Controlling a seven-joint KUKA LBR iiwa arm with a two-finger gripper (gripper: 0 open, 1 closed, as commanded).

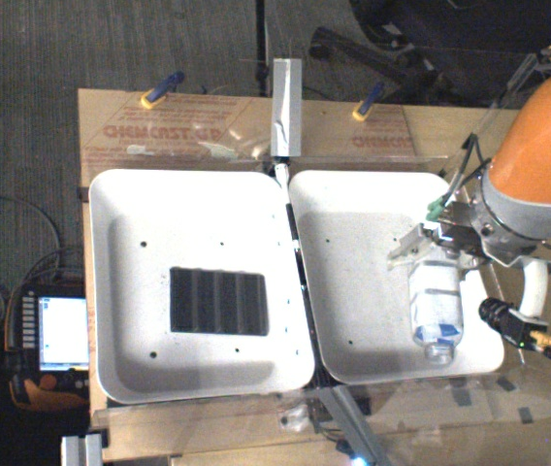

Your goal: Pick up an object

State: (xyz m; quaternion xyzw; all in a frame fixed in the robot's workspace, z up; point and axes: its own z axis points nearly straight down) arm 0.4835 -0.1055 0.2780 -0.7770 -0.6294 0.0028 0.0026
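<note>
I see the plastic bottle [437,309] lying in the right bin [353,250], long axis running top to bottom, cap toward the near rim. The arm [533,163] leans in from the right, its end effector [440,246] just over the bottle's upper end; I cannot tell its grip state.

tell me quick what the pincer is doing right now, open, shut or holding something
Pincer: cannot be told; it sits in the right white bin, just above the clear plastic bottle with a blue label.
</note>
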